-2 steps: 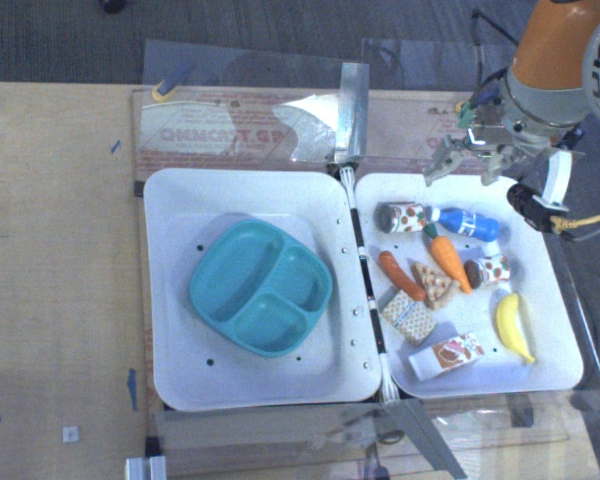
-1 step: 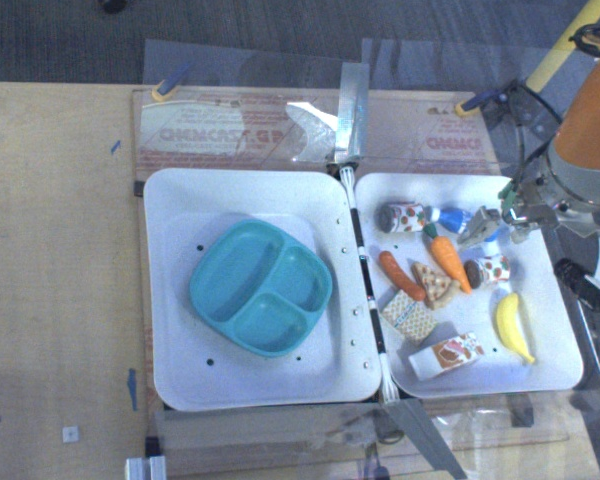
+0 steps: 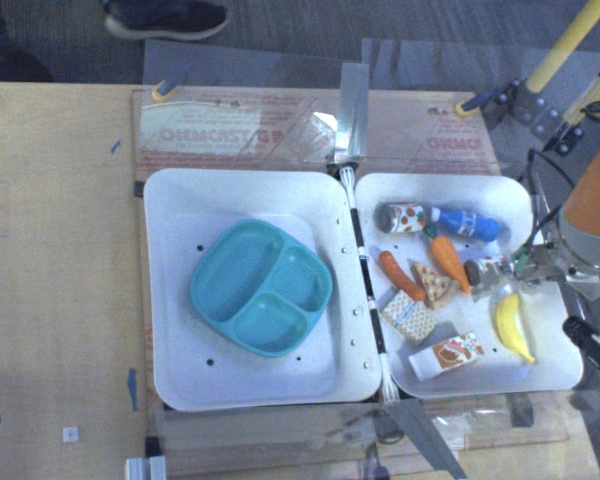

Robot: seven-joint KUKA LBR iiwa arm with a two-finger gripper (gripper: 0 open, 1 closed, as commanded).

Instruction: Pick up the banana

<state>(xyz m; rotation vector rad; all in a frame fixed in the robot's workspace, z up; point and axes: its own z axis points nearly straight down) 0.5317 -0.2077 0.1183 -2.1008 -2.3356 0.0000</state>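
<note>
On the cardboard sheet that lay under the far edge of the 2 bins, red printed letters could be seen. They stood upside down and mirrored for this camera, so the word at the far left could not be read with certainty. A second, shorter piece of the same red print showed at the far right and was also not legible. The small carton in the right bin carried a coloured label, but its letters were too small to read.
</note>
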